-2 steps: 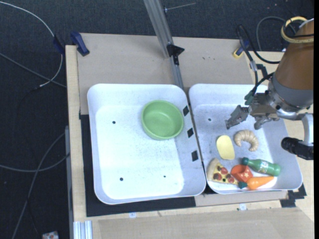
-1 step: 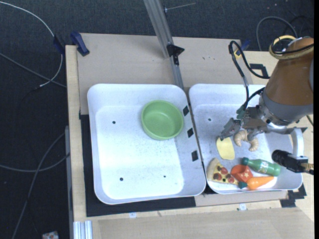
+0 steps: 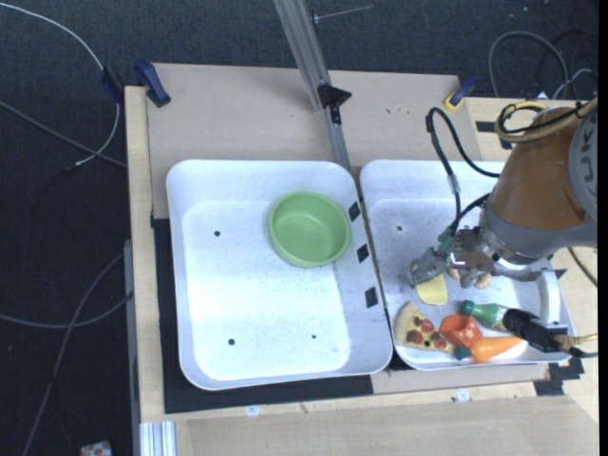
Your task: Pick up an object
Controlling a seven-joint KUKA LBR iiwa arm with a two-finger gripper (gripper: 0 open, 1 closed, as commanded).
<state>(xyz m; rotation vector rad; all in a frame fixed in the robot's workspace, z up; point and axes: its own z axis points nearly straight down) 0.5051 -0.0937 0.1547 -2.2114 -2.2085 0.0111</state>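
Note:
My gripper (image 3: 448,272) is low in the right bin (image 3: 408,193), near its middle, and stands open. A pale yellow cheese-like wedge (image 3: 432,294) lies on the bin floor just in front of and below the fingertips, not held between them. Along the bin's front edge lie a pizza slice (image 3: 419,331), a red toy piece (image 3: 460,330), an orange carrot (image 3: 495,348) and a green bottle with a dark cap (image 3: 491,313). A green bowl (image 3: 309,228) sits upright in the left bin (image 3: 218,283), near its back right.
The arm's orange and grey body (image 3: 541,193) hangs over the right bin's right side. Black cables (image 3: 446,155) loop above the bin's back. A metal pole (image 3: 302,36) slants in from the top towards the divide between the bins.

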